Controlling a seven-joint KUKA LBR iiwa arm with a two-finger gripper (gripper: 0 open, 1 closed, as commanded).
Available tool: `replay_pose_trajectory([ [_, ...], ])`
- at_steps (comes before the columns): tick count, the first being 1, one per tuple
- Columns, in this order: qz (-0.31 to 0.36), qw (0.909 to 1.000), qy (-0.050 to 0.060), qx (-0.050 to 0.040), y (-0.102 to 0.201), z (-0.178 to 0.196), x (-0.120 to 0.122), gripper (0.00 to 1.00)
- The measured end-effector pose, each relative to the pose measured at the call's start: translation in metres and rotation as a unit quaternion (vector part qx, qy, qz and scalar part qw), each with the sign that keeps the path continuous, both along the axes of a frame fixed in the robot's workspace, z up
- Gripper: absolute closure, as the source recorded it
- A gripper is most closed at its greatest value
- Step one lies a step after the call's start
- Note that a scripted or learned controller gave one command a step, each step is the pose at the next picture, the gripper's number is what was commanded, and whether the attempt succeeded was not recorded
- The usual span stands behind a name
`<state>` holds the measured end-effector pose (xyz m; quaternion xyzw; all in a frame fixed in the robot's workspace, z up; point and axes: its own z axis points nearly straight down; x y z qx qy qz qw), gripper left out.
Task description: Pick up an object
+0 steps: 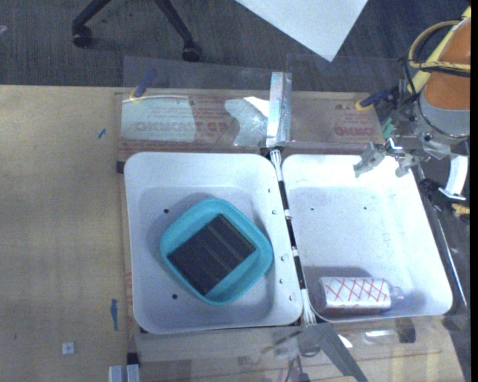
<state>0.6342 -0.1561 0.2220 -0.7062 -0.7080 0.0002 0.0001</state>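
**Gripper over the right bin's top corner, two objects lying below**

Bins sat side by side across the middle of the frame on a wooden bench [52,224]. The left bin [146,175] held a teal, square-cornered container [258,250] turned at an angle, with a dark ribbed block [210,254] resting inside it. This pair lay in the lower middle of that bin, apart from its walls.

The right bin [358,224] held one object: a white packet with a red criss-cross pattern [355,292], lying flat on its side near the bottom edge of the bin, toward its lower left corner, with a clear end pointing right.

At the upper right of the frame the arm [447,82] came in, its orange band visible above the wrist. The gripper [382,157] hung over the upper right corner of the right bin, near the top rim, well apart from the packet below. Its two fingers [367,159] looked spread apart with nothing between them; the gripper carried no object.

Along the top of the bins ran a strip of clear plastic sheeting [194,119] over printed cardboard, with a metal post [278,108] standing at the seam between the two bins. In the upper left of the frame, on the dark floor, the legs of a wheeled chair [134,26] showed, and a white sheet [306,22] lay at the top centre.
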Motion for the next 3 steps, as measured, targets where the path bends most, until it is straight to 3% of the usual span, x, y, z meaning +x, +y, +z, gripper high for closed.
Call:
replay_pose_trajectory([
  [1, 0.001, 1.0, -0.002, -0.0009, 0.0, 0.011, 0.001, 1.0],
  [2, -0.151, 0.9886, -0.001, -0.0006, 0.052, 0.074, -0.013, 1.0],
  [3, 0.162, 0.9868, -0.003, -0.0016, 0.03, 0.117, -0.027, 1.0],
])
